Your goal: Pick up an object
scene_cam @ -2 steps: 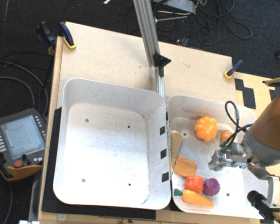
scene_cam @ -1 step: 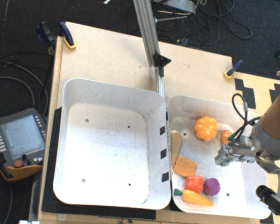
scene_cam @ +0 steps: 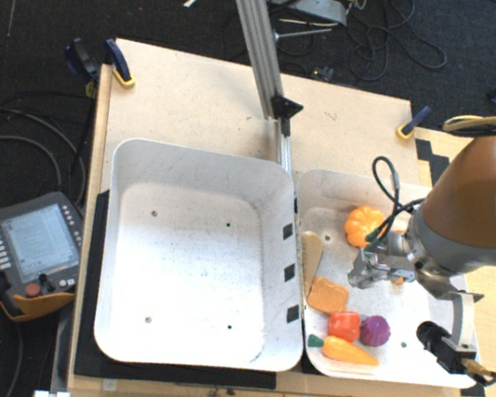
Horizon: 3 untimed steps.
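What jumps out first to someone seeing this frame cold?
The grey arm with its orange band looms in from the right, its gripper low over the right bin. Beneath it sits a bright cluster of toy food: a yellow-orange piece at the back, a tan slice, a red piece, a purple ball and a carrot at the front. The left bin sits alongside.
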Motion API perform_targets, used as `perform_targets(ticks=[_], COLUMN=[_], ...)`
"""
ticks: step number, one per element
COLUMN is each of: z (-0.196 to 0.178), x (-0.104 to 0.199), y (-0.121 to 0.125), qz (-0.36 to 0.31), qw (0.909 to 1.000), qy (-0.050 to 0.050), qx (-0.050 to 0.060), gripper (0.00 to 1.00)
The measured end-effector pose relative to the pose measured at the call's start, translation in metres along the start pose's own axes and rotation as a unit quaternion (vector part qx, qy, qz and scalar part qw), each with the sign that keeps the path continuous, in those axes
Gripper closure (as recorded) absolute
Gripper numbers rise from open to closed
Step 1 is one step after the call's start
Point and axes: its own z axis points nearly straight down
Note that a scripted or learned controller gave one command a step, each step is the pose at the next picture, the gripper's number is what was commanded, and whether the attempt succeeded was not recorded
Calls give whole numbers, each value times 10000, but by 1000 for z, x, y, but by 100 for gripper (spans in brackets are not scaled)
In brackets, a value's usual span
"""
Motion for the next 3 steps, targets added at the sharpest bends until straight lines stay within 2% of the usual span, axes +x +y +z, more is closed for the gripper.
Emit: perform_targets(ticks=[2,3], z=[-31,-26], x=[103,149], y=[3,3], qz=[0,7], qw=[10000,10000], qy=[1,-7], qx=[-7,5], gripper=[100,100])
